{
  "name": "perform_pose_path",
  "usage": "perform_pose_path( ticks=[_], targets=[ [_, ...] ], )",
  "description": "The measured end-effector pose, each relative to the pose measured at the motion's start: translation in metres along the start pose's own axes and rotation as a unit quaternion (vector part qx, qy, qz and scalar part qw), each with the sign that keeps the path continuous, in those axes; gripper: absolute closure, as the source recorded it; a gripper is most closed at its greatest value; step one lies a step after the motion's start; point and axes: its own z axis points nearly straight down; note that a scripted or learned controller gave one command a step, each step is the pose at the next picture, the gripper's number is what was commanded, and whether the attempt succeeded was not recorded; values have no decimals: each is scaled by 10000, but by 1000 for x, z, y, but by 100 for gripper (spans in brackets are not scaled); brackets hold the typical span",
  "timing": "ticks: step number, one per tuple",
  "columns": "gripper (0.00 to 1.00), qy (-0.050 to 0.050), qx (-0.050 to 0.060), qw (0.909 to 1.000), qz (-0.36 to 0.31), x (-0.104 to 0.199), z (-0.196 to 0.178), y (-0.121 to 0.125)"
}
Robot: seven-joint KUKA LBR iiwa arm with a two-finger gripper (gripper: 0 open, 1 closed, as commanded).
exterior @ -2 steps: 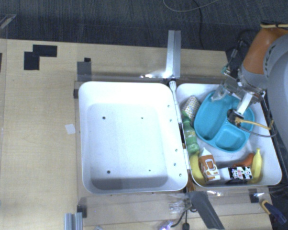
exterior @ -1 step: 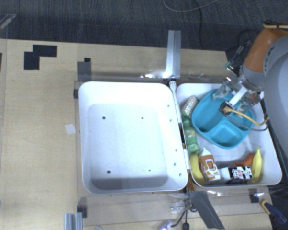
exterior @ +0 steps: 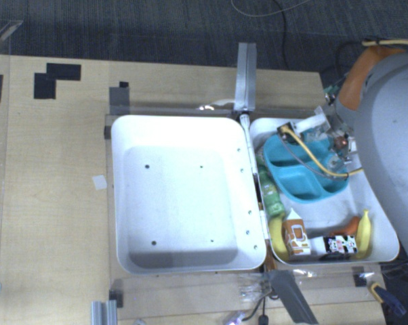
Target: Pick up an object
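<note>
Pincer (exterior: 336,147) sits low over the blue dish (exterior: 300,175) in the right bin (exterior: 387,242), probably lining up a grab; can't tell whether it's apart or together.

A pale wooden bench top (exterior: 48,202) spreads well left of the claw, with flat black square markings (exterior: 55,78) near its far edge. Beyond lies dark grey ribbed carpet (exterior: 136,12), crossed by a thin looping cable (exterior: 272,9).

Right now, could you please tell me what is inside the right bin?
The right bin holds a blue divided dish, a green item, yellow banana-like pieces and small boxes. The arm covers its far right corner.
</note>
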Motion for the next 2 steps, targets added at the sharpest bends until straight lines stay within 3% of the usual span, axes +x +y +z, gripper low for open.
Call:
perform_pose_path(
  ticks=[1,2],
  targets=[
    [100,17,-45,10000,-38,2,-20,5],
    [100,-90,130,9983,-555,0,2,25]
  ],
)
